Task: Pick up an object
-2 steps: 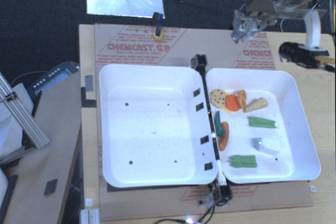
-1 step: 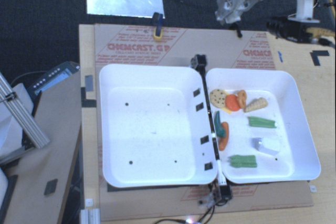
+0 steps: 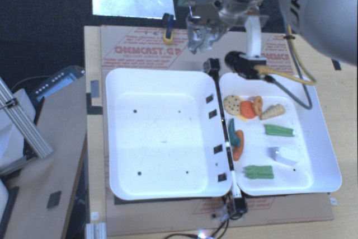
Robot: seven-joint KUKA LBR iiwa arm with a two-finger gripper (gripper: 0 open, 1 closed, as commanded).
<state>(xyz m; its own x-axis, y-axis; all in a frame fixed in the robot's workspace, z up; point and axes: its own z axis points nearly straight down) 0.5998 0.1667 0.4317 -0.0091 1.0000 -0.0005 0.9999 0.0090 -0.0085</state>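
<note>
Seven items [image 3: 278, 131] crowd right bin [image 3: 327, 165]; left bin's [image 3: 120, 187] floor lies bare

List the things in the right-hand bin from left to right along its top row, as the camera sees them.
Cookie → tomato slice → orange ring → cone-shaped piece.

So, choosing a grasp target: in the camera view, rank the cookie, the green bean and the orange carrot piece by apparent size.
1. Green bean, longest.
2. Orange carrot piece and cookie: they look alike, so unranked.
</note>
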